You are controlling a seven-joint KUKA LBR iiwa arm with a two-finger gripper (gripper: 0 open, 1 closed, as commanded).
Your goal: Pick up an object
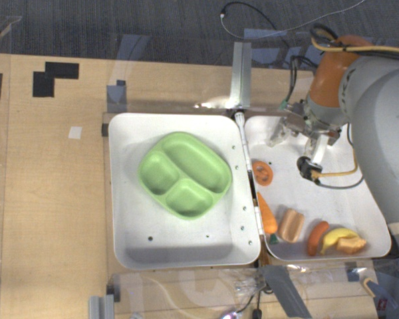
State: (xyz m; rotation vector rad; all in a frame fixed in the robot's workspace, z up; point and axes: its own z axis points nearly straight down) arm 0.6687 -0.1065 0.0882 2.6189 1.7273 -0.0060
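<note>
The gripper (304,145) hangs over the far part of the right bin (359,208), and its fingers look spread apart with nothing between them. So I judge the step is the approach; no object is picked yet. The objects lie in this bin: an orange round slice (262,173) near the left wall, a carrot (267,215) along that wall, a hot dog bun (292,225) beside the carrot, and a red piece (317,236) touching a banana (344,240) near the near edge. The left bin (130,241) carries a green divided plate (184,173). Next, the gripper must move above one object, probably the slice as the nearest, come down and close on it.
</note>
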